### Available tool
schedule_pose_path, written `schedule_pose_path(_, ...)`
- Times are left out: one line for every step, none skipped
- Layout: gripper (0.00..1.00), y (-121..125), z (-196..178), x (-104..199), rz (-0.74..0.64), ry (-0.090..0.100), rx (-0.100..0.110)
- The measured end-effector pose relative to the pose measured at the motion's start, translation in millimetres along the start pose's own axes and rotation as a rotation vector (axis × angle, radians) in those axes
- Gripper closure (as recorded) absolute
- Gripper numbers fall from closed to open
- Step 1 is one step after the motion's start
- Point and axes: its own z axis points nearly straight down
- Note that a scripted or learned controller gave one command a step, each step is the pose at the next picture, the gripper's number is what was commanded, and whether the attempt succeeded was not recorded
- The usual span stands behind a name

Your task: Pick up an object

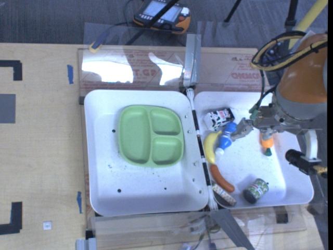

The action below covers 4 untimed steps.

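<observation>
Gripper (244,129) over right bin (296,191), jaw state unclear; blue bottle (225,140) just left, carrot (267,143) right.

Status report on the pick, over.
Gripper low over right bin, beside blue bottle. Nothing seen in grasp. Banana and cow toy crowd close.

A pale wooden tabletop (41,155) carries two shallow white bins side by side, touching along their inner edges. The left bin (104,191) sits near the tabletop's middle; the right bin (296,189) lies beside it. Black markings (11,70) and blue tape (70,73) mark the wood.
</observation>
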Motion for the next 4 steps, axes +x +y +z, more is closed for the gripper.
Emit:
schedule_pose_path(0.00,62,82,-13,-0.293,-0.002,-0.005)
schedule_pose_path(0.00,78,-15,-85,-0.512,-0.005,-0.007)
schedule_pose_path(0.00,53,108,-114,-0.660,-0.006,-0.008)
schedule_pose_path(1.00,54,98,-115,-0.657,-0.008,-0.013)
